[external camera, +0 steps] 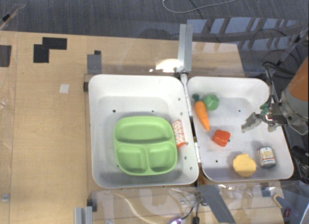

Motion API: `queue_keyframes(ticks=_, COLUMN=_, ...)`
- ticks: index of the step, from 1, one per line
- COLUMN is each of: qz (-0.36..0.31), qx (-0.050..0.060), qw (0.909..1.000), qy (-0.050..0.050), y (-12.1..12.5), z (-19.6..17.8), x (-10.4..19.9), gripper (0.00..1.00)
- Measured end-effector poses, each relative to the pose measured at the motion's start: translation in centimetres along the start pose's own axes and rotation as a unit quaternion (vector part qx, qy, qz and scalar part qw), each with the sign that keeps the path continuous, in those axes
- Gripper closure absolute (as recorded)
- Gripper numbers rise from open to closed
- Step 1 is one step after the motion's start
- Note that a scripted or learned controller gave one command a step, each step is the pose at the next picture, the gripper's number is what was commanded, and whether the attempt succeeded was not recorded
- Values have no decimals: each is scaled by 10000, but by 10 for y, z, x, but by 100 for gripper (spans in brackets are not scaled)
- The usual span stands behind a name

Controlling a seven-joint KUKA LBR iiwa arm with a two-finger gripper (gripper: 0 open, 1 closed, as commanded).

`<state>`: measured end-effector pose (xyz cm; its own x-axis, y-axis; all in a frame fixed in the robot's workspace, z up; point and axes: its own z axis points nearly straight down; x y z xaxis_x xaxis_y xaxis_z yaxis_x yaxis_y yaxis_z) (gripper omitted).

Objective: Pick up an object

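The right bin (231,85) holds an orange carrot (202,115), a green vegetable (211,102) touching the carrot's top, a red piece (221,137), a yellow lump (244,165) and a small can (266,156). My gripper (259,123) hangs over the right side of this bin, above the can and to the right of the red piece. It is open, with nothing between its fingers. One finger (249,122) points down and left over bare bin floor.
The left bin (104,102) carries a green divided plate (145,146) and a small red-and-white packet (178,133) against its right wall. A metal post (185,47) rises behind the rim between the bins. Cables run at the far right.
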<state>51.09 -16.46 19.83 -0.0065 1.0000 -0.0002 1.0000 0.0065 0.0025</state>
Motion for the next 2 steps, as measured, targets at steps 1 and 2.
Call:
queue_keyframes(ticks=1, qz=-363, qx=5, qw=9993, qy=2, y=31, z=91, x=51, gripper=0)
queue_keyframes(ticks=2, qz=-1548, qx=-26, qw=9879, qy=-10, y=102, z=109, x=73, gripper=0)
